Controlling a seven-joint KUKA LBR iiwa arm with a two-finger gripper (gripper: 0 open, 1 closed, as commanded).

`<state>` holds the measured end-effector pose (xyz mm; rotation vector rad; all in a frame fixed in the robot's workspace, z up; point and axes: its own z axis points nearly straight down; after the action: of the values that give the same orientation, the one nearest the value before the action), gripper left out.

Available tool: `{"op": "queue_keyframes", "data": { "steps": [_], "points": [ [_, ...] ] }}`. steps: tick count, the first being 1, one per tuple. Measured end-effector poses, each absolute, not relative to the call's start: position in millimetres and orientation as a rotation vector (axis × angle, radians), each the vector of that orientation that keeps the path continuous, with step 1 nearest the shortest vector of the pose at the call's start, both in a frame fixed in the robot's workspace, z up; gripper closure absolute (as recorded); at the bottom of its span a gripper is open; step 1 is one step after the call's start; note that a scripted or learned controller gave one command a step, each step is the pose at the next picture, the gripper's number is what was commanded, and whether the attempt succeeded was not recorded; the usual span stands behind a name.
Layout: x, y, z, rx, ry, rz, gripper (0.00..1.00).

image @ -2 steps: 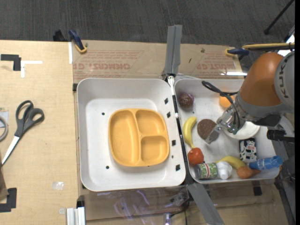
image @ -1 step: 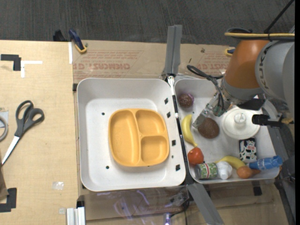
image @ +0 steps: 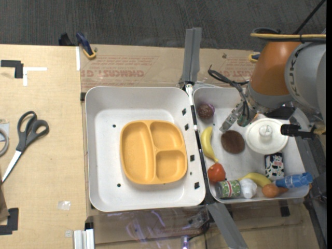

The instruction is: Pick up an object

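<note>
My jaws (image: 232, 119) hang low in the right bin (image: 298, 154), near its upper middle, and they point down and to the left. Whether they are wide or narrow, I cannot tell from this slanted view; I see nothing held between them.

The things I could take all lie in this right bin. The nearest is a brown round thing (image: 233, 141), just below my jaws. A dark purple fruit (image: 206, 111) lies to their left, near the wall between the bins, and a banana (image: 207, 142) lies along that same wall. Further down are a tomato (image: 217, 172), a small green can (image: 229, 188), a second banana (image: 258, 179), a small orange ball (image: 270, 190), a blue bottle (image: 293, 181) and a little carton with cow spots (image: 274, 165). The left bin (image: 98, 154) has a yellow divided plate (image: 154, 152) in it.

I think several things could go wrong. The brown thing looks low and flat, so my jaws may slide over it and close on nothing. If I go down a little to the left, I may push the banana against the wall. The purple fruit is round and may roll away at the first touch. The lower row is crowded, and there I could knock one thing while I reach for another.
</note>
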<state>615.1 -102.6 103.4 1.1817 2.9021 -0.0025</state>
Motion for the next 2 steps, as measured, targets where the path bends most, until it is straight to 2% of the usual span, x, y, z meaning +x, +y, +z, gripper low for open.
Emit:
{"op": "queue_keyframes", "data": {
  "steps": [1,2],
  "points": [
    [633.1,-47.5,216.7,1.323,2.845,0.000,1.00],
    [606.3,-135.9,138.9,1.129,2.930,-0.002,1.00]
  ]
}}
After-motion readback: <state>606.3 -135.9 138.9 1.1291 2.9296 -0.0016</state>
